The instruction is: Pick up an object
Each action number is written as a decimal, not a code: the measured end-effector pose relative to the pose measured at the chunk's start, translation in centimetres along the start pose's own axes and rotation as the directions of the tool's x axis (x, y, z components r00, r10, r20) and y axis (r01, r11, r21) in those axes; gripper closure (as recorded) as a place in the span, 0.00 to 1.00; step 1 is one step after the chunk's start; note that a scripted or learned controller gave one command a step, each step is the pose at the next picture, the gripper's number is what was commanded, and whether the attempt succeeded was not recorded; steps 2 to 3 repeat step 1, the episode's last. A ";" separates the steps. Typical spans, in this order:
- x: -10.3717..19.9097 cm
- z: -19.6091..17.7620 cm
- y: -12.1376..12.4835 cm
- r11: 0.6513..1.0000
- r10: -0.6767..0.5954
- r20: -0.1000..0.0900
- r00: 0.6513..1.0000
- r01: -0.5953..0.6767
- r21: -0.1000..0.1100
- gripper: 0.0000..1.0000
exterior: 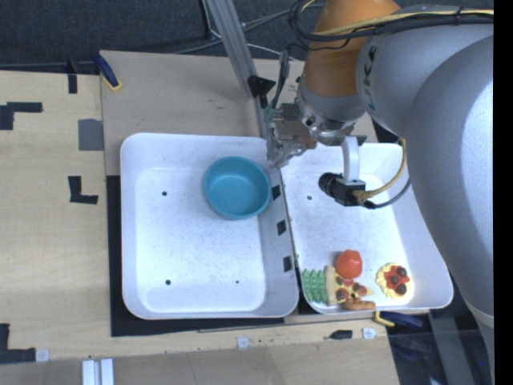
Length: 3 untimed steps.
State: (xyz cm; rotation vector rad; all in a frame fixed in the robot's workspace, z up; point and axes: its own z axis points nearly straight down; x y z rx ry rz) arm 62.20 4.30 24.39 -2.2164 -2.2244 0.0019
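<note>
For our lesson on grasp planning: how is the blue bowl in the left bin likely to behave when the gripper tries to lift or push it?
The blue bowl looks rigid and probably light. Its round, smooth wall may slip from two fingers. Sitting upright on the left bin floor, it would likely slide rather than tip.

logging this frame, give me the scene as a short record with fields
left bin: blue bowl, upright, near the right wall
right bin: toy food at the near edge, tomato, pizza slice, green piece
gripper: above the divide between the bins, beside the bowl
held: nothing seen between the fingers
</note>
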 end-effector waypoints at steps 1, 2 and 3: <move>5.1 0.0 2.1 1.000 0.000 0.001 1.000 0.000 -0.001 1.00; 5.1 0.0 2.1 1.000 0.000 0.001 1.000 0.000 -0.001 1.00; 5.1 0.0 2.1 1.000 0.000 0.001 1.000 0.000 -0.001 1.00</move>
